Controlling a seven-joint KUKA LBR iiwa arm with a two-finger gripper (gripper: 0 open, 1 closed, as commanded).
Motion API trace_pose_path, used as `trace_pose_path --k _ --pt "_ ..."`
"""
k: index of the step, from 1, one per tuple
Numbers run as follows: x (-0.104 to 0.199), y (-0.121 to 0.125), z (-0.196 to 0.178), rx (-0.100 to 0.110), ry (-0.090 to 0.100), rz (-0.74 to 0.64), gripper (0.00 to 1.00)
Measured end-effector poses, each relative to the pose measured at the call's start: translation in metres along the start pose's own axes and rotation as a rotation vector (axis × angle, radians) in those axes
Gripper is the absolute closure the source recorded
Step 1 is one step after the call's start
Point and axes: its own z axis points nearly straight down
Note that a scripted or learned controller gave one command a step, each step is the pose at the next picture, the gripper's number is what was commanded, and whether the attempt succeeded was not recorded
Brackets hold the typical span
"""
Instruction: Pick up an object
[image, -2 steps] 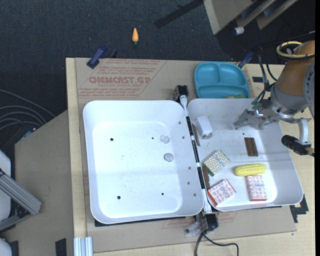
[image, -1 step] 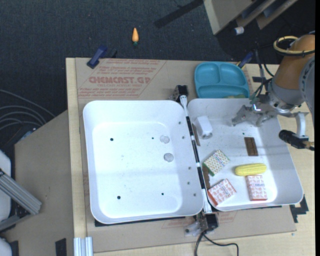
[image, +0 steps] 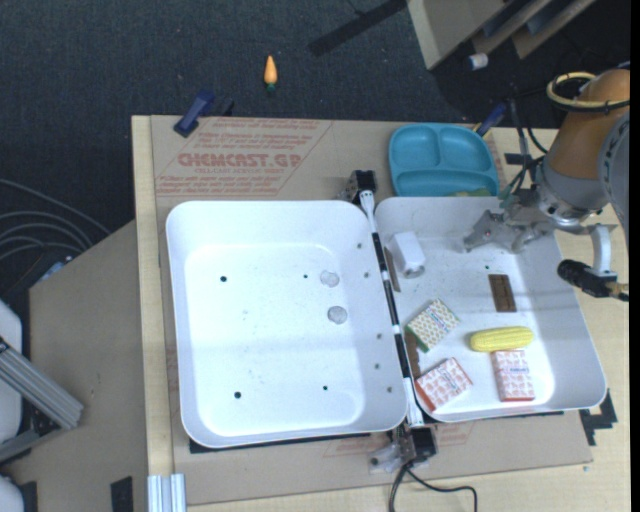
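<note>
hovering over the right bin (image: 575, 345) near its far edge, the gripper (image: 503, 229) has fingers apart and bare. nothing is picked yet; the corn (image: 500, 339), cards (image: 432, 323) and white block (image: 407, 251) lie on the bin floor, so the grasp remains.

yellow corn cob (image: 501, 340) lies flat in right bin (image: 570, 300).

Right bin (image: 560, 385) holding corn (image: 501, 339), two boxes (image: 443, 383) in front, divided tray (image: 443, 160) behind
</note>
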Motion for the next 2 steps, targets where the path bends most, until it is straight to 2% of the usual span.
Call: trace_pose_path --k 1,2 --pt "0.0001 0.0001 0.0000 0.000 0.000 0.000 0.00" --pt "-0.0006 -0.0092 -0.0018 -0.014 -0.006 -0.001 0.00"
